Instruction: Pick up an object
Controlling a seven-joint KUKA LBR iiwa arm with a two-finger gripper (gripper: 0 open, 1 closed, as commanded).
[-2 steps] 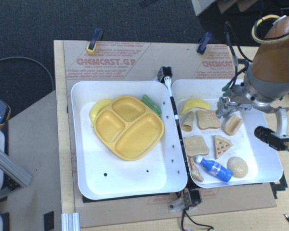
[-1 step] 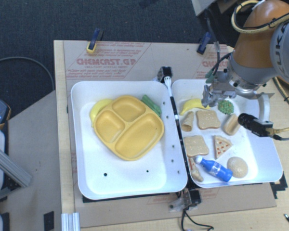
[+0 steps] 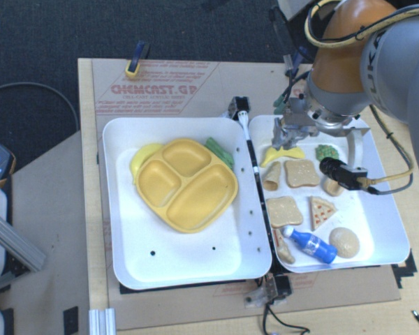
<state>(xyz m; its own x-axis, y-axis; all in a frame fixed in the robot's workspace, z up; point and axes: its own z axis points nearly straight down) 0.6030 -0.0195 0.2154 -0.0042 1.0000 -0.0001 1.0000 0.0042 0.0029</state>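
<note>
Two white bins sit side by side. In the left bin (image 3: 126,250) lies a yellow divided plate (image 3: 187,184), with a green piece (image 3: 219,151) at its upper right edge. The gripper (image 3: 288,139) hangs low over the right bin (image 3: 384,236), just above a banana (image 3: 282,156); I cannot tell its state. Nearby lie bread slices (image 3: 302,173), a pizza wedge (image 3: 322,211) and a blue bottle (image 3: 313,246).

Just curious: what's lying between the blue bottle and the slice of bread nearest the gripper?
In the camera view, a second bread slice lies between the blue bottle and the upper slice.
</note>
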